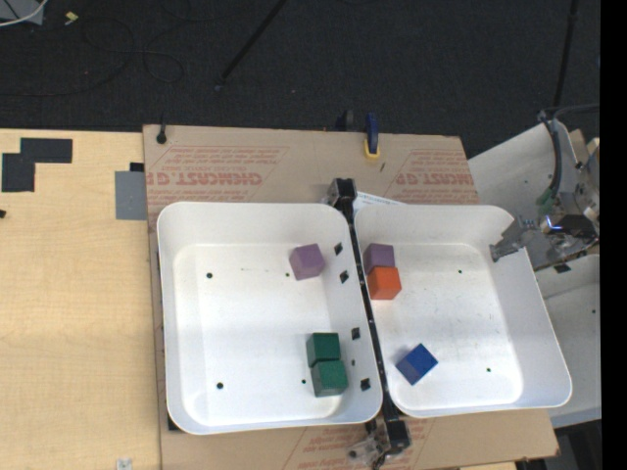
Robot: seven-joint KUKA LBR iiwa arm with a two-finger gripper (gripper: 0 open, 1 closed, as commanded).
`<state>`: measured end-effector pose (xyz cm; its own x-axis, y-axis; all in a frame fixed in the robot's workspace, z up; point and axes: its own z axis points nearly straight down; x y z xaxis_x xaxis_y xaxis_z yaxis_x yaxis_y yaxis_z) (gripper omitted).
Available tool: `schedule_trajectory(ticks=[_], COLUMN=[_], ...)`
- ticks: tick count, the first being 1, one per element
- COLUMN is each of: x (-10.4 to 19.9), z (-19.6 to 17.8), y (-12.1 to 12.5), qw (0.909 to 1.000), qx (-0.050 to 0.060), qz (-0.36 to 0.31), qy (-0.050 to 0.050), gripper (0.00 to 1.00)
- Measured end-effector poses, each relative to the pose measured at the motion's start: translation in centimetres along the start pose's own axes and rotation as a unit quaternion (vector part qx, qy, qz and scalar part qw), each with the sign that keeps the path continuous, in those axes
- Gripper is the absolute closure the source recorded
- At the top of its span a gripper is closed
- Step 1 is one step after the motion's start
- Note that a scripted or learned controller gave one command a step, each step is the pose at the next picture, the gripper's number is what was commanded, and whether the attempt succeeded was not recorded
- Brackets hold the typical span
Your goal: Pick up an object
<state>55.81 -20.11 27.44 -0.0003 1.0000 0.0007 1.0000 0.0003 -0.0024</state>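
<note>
Cardboard-topped bench [294, 169] bears both white bins [196, 262]; claw [549, 231] at right, grip state unclear

bench [69, 292] | light wood | cardboard sheet [294, 169] on it | 2 white bins [196, 225] on cardboard

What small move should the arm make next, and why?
Probably swing left over the right bin toward the blue cube. The gripper sits at that bin's right rim, holding nothing visible, and the cube lies alone, unlike the purple and orange cubes, which touch.
</note>
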Motion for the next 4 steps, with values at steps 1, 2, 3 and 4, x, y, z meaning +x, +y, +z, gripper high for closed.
schedule_trajectory(ticks=[1,2,3,4], x=[5.5,10.6,11.7,11.7], z=[19.3,18.7,18.8,17.7], y=[-2.5,2.7,8.7,8.4], qw=[1.0,1.0,1.0,1.0], qx=[0.001,-0.001,0.001,0.007], qz=[0.0,-0.003,0.0,-0.001], qy=[0.0,0.001,-0.001,0.001], gripper=[0.0,0.0,0.0,1.0])
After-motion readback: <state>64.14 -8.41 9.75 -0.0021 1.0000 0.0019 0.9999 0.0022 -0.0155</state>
